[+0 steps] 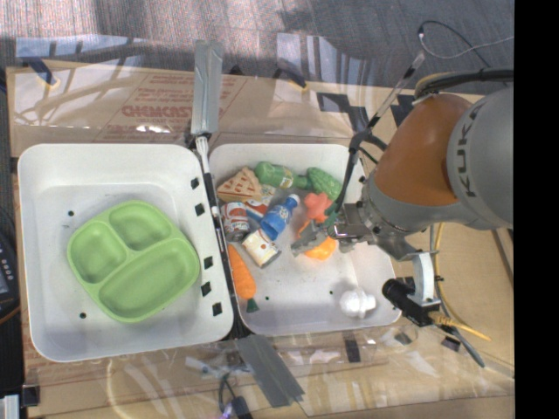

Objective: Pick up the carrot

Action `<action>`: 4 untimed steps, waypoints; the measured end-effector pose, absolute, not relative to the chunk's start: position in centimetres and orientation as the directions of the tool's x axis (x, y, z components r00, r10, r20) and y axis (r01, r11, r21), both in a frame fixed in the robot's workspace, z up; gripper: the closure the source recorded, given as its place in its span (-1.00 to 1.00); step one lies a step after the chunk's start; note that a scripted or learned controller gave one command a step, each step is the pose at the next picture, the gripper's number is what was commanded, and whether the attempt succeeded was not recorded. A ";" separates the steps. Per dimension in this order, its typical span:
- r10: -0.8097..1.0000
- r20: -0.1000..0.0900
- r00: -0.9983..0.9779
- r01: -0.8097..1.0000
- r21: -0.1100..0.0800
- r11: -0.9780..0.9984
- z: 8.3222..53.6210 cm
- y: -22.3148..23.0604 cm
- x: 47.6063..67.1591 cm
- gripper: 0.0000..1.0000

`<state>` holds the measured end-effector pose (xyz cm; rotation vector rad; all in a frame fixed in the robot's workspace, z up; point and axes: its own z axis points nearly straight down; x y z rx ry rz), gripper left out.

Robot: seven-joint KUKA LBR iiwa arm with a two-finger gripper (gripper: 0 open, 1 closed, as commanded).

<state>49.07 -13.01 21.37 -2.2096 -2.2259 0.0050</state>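
So the carrot lies left of the claw, well apart, not picked up yet. I cannot tell the claw's state. It must go there and grab.

Grey ribbed carpet floor streaked with light and shadow, printed cardboard sheet covering the bench

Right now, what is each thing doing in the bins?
carrot: lying flat by the right bin's left wall, not held.
green plate: lying flat in the left bin.
blue bottle: tipped on its side.
white egg: resting alone near the front.
gripper: low over the toy pile.
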 end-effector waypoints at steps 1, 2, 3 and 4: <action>1.000 0.000 -0.007 1.000 -0.004 0.007 20.2 -18.7 53.1 -1.00; 0.998 -0.001 0.065 0.998 -0.001 -0.065 9.2 -21.0 55.6 -1.00; 0.967 -0.001 0.256 0.967 -0.002 -0.256 13.6 -20.9 55.5 -1.00; 0.913 0.000 0.407 0.913 -0.004 -0.407 9.2 -19.6 53.6 -1.00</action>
